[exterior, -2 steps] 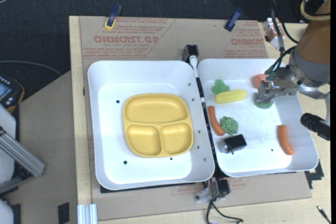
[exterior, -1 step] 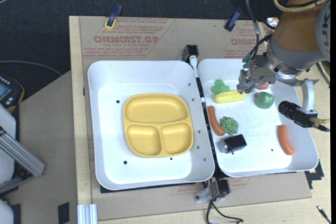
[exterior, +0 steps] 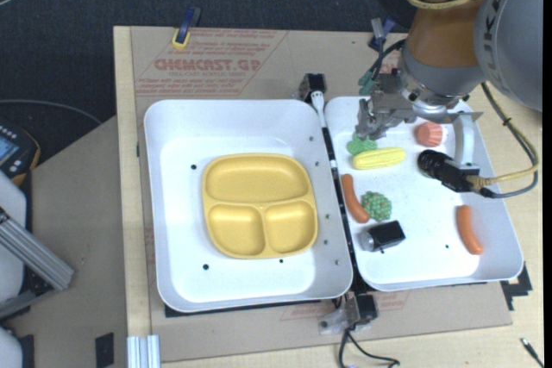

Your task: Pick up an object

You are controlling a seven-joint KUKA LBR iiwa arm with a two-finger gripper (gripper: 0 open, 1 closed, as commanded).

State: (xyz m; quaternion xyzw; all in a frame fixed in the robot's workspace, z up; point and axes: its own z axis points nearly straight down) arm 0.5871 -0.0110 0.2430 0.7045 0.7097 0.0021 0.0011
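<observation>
Right bin (exterior: 431, 258) holds corn (exterior: 384, 158) lying crosswise, husk leftward, near end effector (exterior: 371, 130), grip state unclear.

- Left bin (exterior: 168, 185): a yellow plate (exterior: 259, 204) takes the middle; bare floor runs all round it, widest at the far edge.
- Right bin (exterior: 423, 258), left wall: corn (exterior: 379, 158), left sausage (exterior: 351, 196), broccoli (exterior: 376, 204) and a black block (exterior: 385, 234) crowd close together.
- Its far edge is covered by the arm (exterior: 448, 21) and gripper (exterior: 369, 132), just beside the corn.
- Open floor lies mid-bin, between broccoli and the right sausage (exterior: 470, 229), and along the near edge.
</observation>
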